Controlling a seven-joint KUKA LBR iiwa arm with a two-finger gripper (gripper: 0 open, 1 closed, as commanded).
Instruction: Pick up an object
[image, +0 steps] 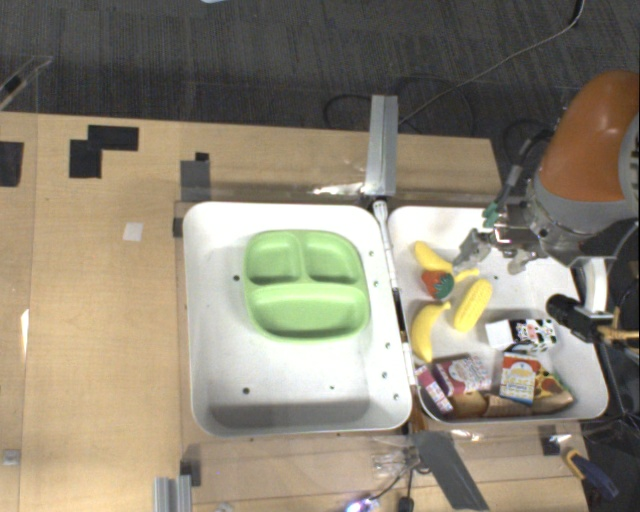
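Camera view, fixed overhead, slanted.

Bins: two shallow white plastic bins side by side on the pale wooden bench (90, 330). The left bin (215, 390) holds one item: a light green plastic divided plate (303, 282) with three compartments, two small ones at the far side and one wide one at the near side, lying flat near the bin's middle. The right bin (590, 400) holds the loose objects.

Right bin contents, counted:
- Three yellow elongated toy pieces. One short yellow piece (432, 256) lies at the far left, its long axis running from upper left to lower right. One yellow corn-like piece (472, 304) lies with its long axis tilted, top end toward the far right, bottom end toward the near left. One curved yellow banana (426, 330) lies just left of it, long axis roughly near to far, touching or almost touching the corn-like piece.
- One small red and green toy (439, 285), between the short yellow piece and the banana.
- One small white block (499, 333), just right of the corn-like piece.
- One black and white patterned item (534, 332), right of the block.
- Several printed packets (495, 383) heaped along the near wall; their exact number cannot be told.

Arm: one grey arm with an orange band (592, 135) enters from the right. Its two-finger gripper (478, 247) hangs over the far part of the right bin, beside the short yellow piece and above the corn-like piece. Nothing is seen between the fingers; whether the jaws stand apart or together cannot be told.
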